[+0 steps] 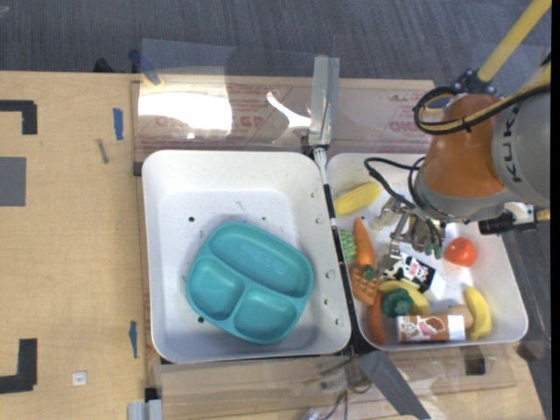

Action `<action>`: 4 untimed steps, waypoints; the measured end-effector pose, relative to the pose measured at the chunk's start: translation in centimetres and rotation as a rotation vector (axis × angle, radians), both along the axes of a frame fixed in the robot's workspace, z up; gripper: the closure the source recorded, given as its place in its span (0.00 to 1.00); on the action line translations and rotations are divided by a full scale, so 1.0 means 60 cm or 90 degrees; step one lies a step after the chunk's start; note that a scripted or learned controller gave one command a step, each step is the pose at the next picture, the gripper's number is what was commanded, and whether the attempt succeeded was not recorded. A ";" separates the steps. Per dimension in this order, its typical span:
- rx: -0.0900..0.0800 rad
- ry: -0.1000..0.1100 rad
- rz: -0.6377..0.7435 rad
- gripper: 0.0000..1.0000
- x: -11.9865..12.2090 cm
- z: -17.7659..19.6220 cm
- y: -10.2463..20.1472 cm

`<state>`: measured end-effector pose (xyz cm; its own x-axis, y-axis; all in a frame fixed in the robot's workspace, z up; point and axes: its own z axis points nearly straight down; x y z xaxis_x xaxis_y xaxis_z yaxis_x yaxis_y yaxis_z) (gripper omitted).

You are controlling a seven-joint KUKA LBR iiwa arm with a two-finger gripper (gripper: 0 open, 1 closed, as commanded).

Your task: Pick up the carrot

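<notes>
A: What surface does the camera see?

B: A pale wooden bench (61,261) with black corner marks and small blue tape pieces. Beyond it, at 12 o'clock, the floor (262,11) is dark grey, like carpet. Two shallow white bins stand side by side. The left bin (166,191) has smooth, slightly speckled plastic with rounded corners.

A: What lies inside?

B: In the left bin, a teal divided plate (250,280), glossy, with three compartments. In the right bin (512,313), many toy foods lie close together: a yellow corn piece (357,199) at 11 o'clock, a red tomato (460,252) at 3 o'clock, a banana (477,311), and a lying bottle (430,327) at 6 o'clock.

A: And the carrot?

B: The carrot (363,241) is orange, long and tapered, at 9 o'clock of the right bin, near its left wall.

A: The gripper?

B: The gripper (418,233) hangs at the bin's middle, just right of the carrot. I cannot tell how the fingers stand.
</notes>
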<state>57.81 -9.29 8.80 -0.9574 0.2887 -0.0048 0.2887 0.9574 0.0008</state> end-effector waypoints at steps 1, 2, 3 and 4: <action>0.000 -0.004 0.002 1.00 0.004 0.021 0.002; 0.000 -0.011 0.005 1.00 -0.157 0.311 0.073; 0.000 0.000 0.004 0.00 -0.162 0.298 0.072; 0.001 0.007 0.044 0.00 -0.039 0.154 0.125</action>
